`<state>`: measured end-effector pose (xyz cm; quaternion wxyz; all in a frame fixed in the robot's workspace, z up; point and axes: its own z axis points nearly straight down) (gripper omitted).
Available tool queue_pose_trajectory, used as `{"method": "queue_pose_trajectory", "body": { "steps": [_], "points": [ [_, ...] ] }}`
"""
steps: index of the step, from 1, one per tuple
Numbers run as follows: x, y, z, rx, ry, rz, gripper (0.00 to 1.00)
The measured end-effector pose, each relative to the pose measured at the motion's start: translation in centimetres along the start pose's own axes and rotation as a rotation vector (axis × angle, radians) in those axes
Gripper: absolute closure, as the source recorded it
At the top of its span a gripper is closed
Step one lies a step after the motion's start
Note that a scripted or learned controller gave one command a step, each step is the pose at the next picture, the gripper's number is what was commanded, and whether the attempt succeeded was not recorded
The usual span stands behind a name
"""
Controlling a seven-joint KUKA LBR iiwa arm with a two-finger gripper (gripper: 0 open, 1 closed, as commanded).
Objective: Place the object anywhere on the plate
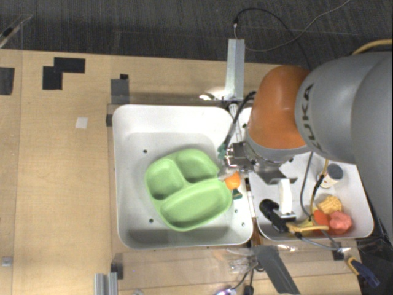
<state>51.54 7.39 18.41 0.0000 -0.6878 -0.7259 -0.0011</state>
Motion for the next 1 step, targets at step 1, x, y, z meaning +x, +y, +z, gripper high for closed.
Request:
{"method": "queue_pose_trajectory", "body": {
  "steps": [1],
  "points": [
    [-0.02,0.01,-0.01,-0.001,0.0,0.0,0.0]
  ]
}}
